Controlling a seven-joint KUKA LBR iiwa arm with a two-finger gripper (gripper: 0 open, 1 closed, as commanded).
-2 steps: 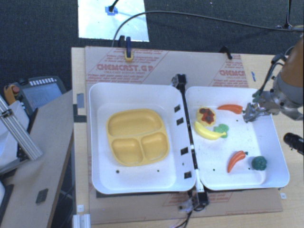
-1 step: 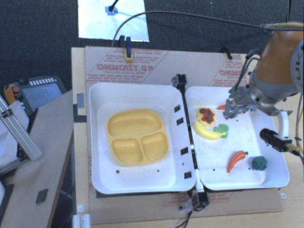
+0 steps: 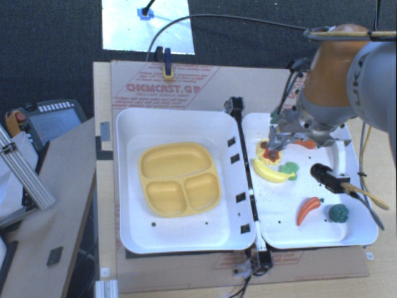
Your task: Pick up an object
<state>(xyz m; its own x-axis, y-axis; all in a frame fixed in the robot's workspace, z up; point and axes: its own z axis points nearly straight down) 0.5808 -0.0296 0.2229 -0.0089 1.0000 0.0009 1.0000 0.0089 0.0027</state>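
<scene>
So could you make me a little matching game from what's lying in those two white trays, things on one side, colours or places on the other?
Things:
1. divided tray
2. banana
3. chili pepper
4. round toy

Descriptions:
A. dark green, near the right bin's front right corner
B. yellow, curved, in the right bin close to the divider between the bins
C. yellow, three compartments, alone in the left bin
D. orange-red with a green stem, in the right bin's front half

Pairs: 1-C, 2-B, 3-D, 4-A
</scene>
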